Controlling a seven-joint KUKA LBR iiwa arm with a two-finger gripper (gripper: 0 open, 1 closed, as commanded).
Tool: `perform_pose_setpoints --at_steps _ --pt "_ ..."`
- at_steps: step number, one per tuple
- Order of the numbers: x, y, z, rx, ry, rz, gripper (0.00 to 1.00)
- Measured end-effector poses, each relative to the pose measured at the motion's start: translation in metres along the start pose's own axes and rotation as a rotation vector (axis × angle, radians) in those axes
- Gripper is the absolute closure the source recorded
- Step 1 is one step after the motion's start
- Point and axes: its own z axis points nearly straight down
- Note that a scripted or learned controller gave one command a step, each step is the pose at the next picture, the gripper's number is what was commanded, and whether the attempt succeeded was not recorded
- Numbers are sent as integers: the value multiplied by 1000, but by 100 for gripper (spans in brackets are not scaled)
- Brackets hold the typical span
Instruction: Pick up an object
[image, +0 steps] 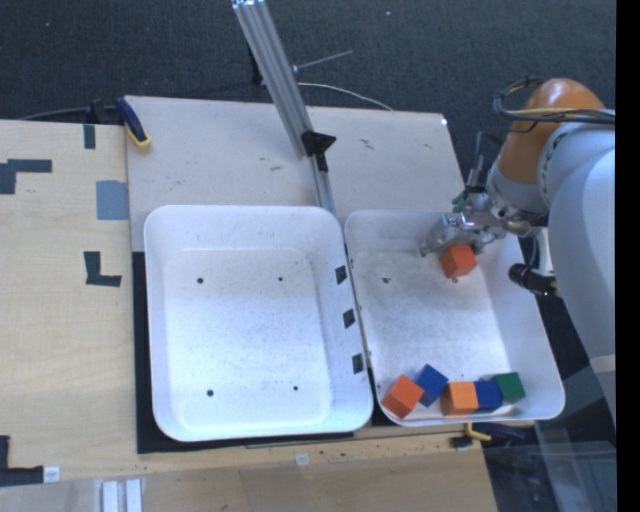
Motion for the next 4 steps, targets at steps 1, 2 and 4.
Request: perform_pose_setpoints --at_steps 1,2,4 --pt "17 -43 1 -13 -2 1 0" --pt "12 -65 1 -13 -3 1 0" --pt "63 -32 0 -14 -3 1 0"
